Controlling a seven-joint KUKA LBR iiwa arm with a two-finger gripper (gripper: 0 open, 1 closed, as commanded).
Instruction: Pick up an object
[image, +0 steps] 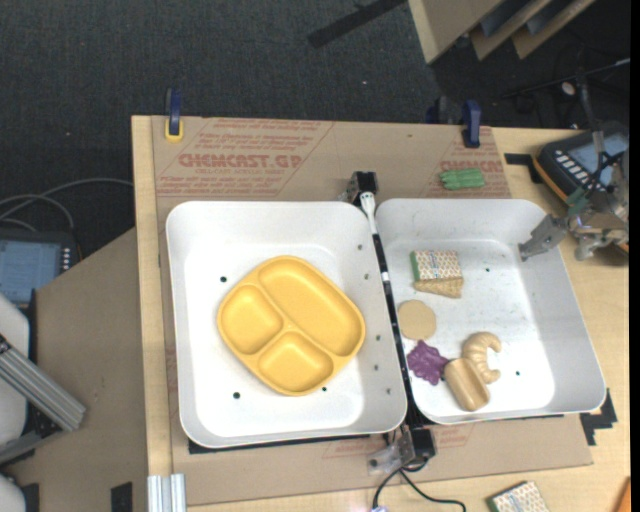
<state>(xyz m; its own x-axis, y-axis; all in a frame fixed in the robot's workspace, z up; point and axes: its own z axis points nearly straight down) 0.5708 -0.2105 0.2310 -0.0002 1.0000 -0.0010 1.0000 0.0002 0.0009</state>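
Note:
The right bin holds several toy foods. A patterned sandwich wedge lies near its back left. A round tan cookie sits below it, and a purple grape bunch lies at the front left. Beside the grapes are a tan croissant and a bread roll, touching each other. My gripper hangs over the bin's far right corner, well apart from all the foods, with nothing visibly held.
The left bin carries a yellow divided plate. A green block lies on the board behind the right bin. Clamps stand at the board's back edge, and a device sits at the far right.

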